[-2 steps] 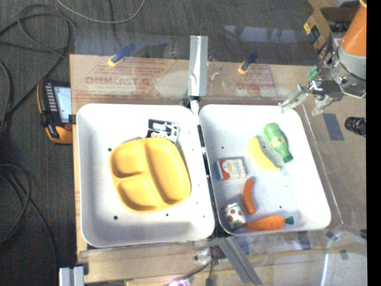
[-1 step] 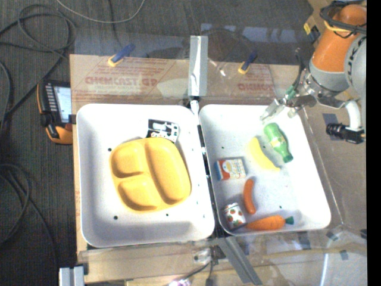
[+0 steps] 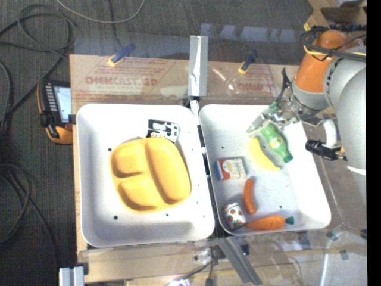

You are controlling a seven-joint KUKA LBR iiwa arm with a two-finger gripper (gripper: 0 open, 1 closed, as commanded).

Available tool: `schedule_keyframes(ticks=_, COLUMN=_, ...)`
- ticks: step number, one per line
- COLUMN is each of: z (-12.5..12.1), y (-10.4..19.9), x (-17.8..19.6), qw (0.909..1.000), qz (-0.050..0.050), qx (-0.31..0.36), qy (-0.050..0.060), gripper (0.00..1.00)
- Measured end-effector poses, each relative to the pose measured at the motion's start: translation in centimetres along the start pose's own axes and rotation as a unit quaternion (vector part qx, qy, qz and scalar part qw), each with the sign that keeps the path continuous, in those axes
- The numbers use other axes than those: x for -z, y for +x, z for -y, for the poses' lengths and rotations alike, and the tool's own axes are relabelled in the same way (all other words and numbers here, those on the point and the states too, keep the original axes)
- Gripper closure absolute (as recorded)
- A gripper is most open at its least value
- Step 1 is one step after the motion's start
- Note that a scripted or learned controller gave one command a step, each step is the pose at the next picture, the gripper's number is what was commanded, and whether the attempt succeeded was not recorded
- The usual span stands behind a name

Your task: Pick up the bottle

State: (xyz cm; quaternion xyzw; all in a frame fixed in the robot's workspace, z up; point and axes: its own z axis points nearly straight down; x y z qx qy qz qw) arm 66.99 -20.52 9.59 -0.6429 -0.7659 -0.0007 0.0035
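The green bottle [image 3: 278, 143] is in the right bin [image 3: 309, 210], near its far right corner, tilted with its lower end over a yellow fruit [image 3: 260, 152]. My gripper [image 3: 272, 119] reaches in from the right, just above the bottle's upper end. Its fingers are closed around the top of the bottle, and a bit of green shows above them. The grey arm with its orange band [image 3: 314, 70] stands behind, over the bin's far right edge.
The right bin also holds a small red and white carton [image 3: 231, 168], a red sausage [image 3: 249, 196], a carrot [image 3: 266, 222] and a small cup [image 3: 234, 214]. The left bin [image 3: 95, 219] holds a yellow divided plate [image 3: 152, 174] and a black and white card [image 3: 162, 128].
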Motion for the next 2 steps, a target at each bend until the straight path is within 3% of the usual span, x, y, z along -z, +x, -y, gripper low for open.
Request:
schedule_keyframes(ticks=1, z=-0.1, y=0.0, x=0.9, qw=1.0000, qz=0.004, qx=0.001, qy=-0.002, gripper=1.00)
schedule_keyframes(ticks=2, z=-1.4, y=8.8, x=11.8, qw=0.9961, qz=0.003, qx=-0.088, qy=-0.001, gripper=1.00)
